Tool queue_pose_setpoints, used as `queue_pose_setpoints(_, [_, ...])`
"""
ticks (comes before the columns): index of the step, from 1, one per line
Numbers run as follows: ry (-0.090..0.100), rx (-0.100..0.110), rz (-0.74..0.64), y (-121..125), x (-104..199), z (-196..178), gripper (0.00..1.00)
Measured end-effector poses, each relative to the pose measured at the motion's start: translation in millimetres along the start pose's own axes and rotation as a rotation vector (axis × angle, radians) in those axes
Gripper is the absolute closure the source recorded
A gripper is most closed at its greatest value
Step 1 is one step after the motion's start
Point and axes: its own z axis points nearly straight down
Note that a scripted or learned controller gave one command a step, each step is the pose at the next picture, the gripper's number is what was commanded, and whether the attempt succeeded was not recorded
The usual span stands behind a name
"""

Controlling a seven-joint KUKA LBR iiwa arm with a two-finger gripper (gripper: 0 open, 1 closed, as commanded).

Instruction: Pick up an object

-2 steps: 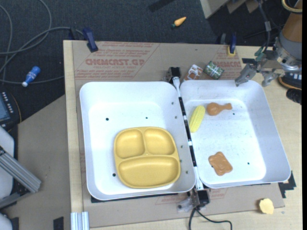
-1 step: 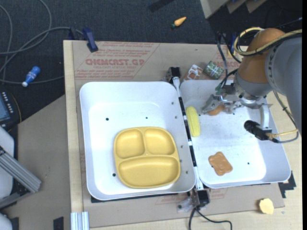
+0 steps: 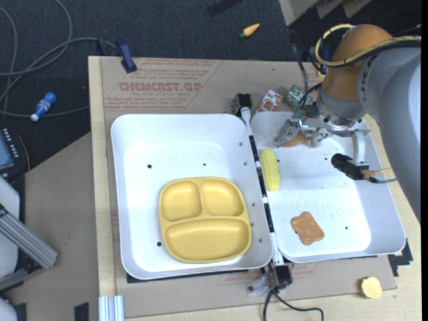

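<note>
Corn cob: a yellow corn cob (image 3: pixel 269 168) is seen in the right bin (image 3: pixel 384 236), lying lengthwise just beside that bin's left wall, about midway between back and front.
Brown piece: a flat brown piece (image 3: pixel 307 227), shaped like a slice of toast, is seen on the same bin's floor, nearer the front, apart from the corn cob.
Gripper: the gripper (image 3: pixel 292 134) is placed low over the back of the right bin, near the back-left corner, behind the corn cob and well apart from the brown piece.
Gripper state: whether it is open or closed cannot be told, and nothing is seen gripped.
Arm: the grey arm (image 3: pixel 394 72) with its orange band is seen reaching in from the right.
Left bin: a yellow divided plate (image 3: pixel 204 219) with three compartments is set upright on the floor of the left bin (image 3: pixel 137 139), towards the front.
Bench: a small yellow lump (image 3: pixel 371 287) is seen on the bench, outside the right bin's front corner.
</note>
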Motion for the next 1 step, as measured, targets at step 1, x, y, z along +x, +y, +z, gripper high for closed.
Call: queue_pose_setpoints(1, [0.0,-0.009,0.002,2.1,-24.1,-0.6,0.0])
